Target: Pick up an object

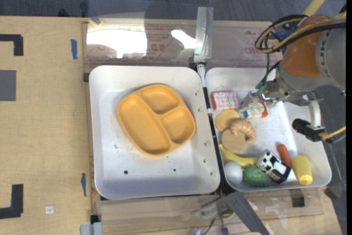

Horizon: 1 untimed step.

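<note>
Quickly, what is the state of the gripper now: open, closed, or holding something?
Gripper: cannot be told; it sits low over the right bin.

Orange-yellow divided plate (157,118) in white left bin (104,173). Right bin (322,176) white too, holding tan croissant (243,129), green broccoli (256,176), yellow bottle (303,168), black-and-white cow-patterned piece (269,162) (patches, not stripes), red-checked packet (225,100).

My arm (324,60) is a thick grey cylinder with a bright orange band (300,55) above the wrist. Black and yellow cables (275,33) loop over it, and a small black fitting (305,128) juts out below.
</note>
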Available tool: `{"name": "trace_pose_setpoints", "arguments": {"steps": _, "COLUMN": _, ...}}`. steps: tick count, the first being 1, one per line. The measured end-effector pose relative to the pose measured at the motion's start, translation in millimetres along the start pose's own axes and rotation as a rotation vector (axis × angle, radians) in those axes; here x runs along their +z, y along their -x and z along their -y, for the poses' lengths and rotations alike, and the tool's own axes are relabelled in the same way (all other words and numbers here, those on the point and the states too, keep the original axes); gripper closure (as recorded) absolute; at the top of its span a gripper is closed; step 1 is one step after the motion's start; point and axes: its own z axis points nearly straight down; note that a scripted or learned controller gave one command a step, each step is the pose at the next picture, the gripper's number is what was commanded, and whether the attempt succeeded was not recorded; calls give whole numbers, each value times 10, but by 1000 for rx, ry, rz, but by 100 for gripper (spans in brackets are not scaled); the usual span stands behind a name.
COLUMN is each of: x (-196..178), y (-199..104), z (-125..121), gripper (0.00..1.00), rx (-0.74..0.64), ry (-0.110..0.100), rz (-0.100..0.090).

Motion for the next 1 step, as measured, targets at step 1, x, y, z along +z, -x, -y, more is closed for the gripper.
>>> {"name": "trace_pose_setpoints", "arguments": {"steps": 1, "x": -19, "y": -26, "z": 4, "gripper": 0, "rx": 55, "ry": 8, "rz": 0}}
